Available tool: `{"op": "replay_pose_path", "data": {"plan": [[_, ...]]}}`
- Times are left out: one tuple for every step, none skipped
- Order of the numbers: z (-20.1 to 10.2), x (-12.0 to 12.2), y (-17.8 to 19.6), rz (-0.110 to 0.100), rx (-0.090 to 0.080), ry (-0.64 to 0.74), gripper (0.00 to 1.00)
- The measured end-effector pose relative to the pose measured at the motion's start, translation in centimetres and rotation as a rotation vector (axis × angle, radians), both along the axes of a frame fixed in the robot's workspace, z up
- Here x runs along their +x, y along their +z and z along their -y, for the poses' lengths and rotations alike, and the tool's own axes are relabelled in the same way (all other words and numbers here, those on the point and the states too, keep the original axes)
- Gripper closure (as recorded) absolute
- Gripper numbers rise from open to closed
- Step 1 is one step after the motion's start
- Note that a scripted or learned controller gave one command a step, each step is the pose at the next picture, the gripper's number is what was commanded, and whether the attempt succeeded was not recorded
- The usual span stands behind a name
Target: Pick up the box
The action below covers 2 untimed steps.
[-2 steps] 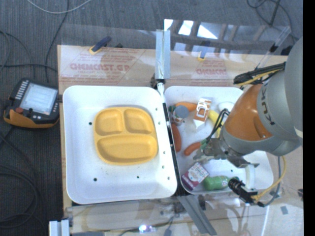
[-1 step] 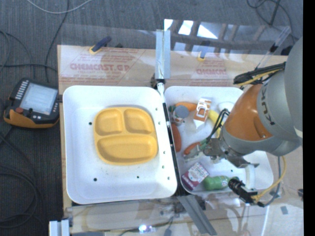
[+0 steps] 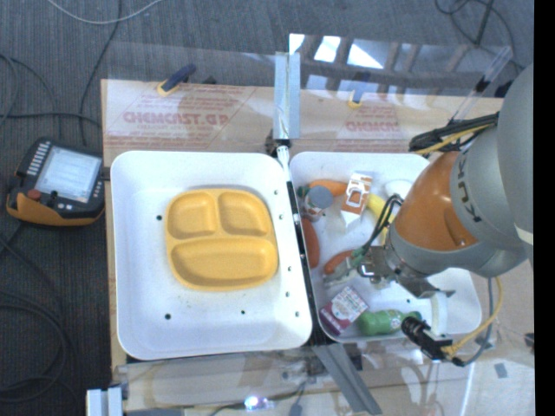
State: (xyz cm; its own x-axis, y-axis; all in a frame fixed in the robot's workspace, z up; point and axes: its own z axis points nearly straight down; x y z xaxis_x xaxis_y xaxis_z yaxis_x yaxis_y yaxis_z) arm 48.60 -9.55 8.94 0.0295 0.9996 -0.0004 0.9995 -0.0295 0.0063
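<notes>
The arm hides much of the right bin (image 3: 473,306). The end effector (image 3: 368,265) is hard to make out; its state is unclear. The box (image 3: 357,191) lies near the bin's far edge.

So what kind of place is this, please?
Most likely a robotics lab test bench, not a kitchen. A grey and orange robot arm reaches over two white bins, a teach pendant lies on the carpet, and loose cables run across the floor.
</notes>
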Motion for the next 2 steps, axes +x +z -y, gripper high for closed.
{"op": "replay_pose_path", "data": {"plan": [[-0.03,-0.01,0.76,-0.001,0.001,-0.001,1.0],[-0.03,-0.02,0.76,-0.001,0.001,-0.001,0.0]]}}
